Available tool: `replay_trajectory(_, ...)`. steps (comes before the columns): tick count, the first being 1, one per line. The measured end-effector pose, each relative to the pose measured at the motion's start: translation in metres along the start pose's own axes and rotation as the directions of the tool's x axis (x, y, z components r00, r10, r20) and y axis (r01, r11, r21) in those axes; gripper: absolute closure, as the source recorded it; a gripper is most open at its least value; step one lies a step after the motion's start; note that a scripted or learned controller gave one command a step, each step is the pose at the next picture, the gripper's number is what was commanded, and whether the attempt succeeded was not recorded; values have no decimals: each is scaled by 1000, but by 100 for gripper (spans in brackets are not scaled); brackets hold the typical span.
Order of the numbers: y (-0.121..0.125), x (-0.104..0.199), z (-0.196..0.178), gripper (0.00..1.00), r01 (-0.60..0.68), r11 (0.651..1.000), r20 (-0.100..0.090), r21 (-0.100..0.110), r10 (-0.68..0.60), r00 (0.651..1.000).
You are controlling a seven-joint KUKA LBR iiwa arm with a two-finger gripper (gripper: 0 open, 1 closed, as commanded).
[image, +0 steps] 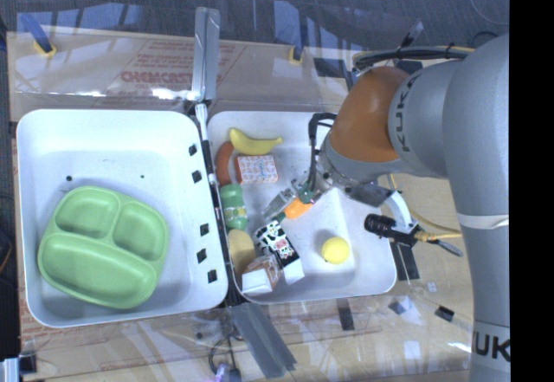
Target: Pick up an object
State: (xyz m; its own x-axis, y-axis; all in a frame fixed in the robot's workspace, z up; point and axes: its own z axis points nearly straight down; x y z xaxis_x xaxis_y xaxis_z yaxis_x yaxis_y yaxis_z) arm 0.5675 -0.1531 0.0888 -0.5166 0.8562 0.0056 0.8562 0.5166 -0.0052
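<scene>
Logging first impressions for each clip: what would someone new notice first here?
The big grey arm with its orange band fills the right side, reaching down into the right bin. That bin is crowded: a banana at the top, a yellow ball near the front, and an orange piece right by the gripper. The left bin holds one green divided plate.

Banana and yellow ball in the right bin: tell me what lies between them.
In the camera view, an orange piece lies between the banana and the yellow ball, with the gripper down right beside it.
</scene>
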Motion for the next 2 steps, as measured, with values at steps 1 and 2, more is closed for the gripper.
replay_trajectory(1,0,0,-8,100,4,1000,-3,3,-4,1000)
replay_trajectory(2,0,0,-8,0,4,1000,-3,3,-4,1000)
